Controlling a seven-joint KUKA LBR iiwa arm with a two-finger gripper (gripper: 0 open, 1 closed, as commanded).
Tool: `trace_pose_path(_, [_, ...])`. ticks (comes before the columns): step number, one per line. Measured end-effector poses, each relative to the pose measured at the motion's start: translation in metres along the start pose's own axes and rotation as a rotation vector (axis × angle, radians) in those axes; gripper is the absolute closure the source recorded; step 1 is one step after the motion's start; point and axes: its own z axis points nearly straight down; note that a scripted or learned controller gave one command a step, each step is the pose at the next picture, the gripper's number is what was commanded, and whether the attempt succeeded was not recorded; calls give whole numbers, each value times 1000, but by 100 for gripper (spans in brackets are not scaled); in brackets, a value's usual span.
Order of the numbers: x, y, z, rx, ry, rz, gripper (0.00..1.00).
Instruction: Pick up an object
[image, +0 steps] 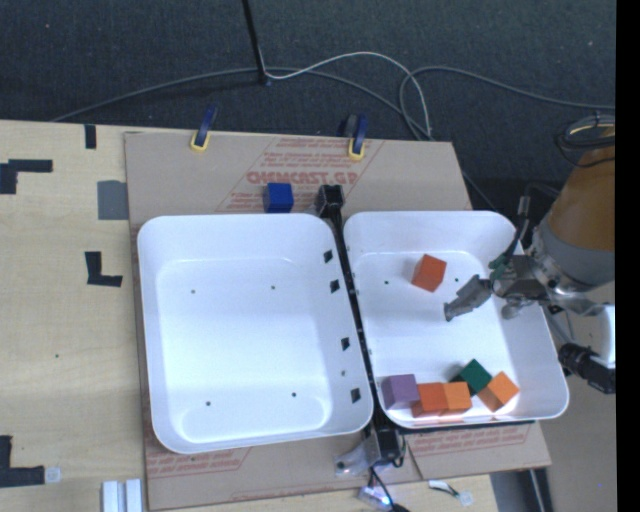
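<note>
My gripper (487, 306) hangs over the middle of the right bin (520, 235), reaching in from the right. Its two fingers stand apart, open, with nothing between them. An orange block (428, 272) lies alone just up and left of the left fingertip, clear of it. Along the bin's near wall sit a purple block (400, 389), two orange blocks (432, 398) (457, 397), a green block (473, 376) and one more orange block (499, 390).
The left bin (160, 240) lies beside the right one, with a black divider (345, 300) running between them. A blue block (279, 196) rests on the cardboard behind the bins, near two clamps (203, 130) (356, 138).
</note>
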Motion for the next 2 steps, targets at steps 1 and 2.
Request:
trace_pose_path(1, [-30,53,115,11,2,1,0])
trace_pose_path(2, [3,10,129,2,1,65,0])
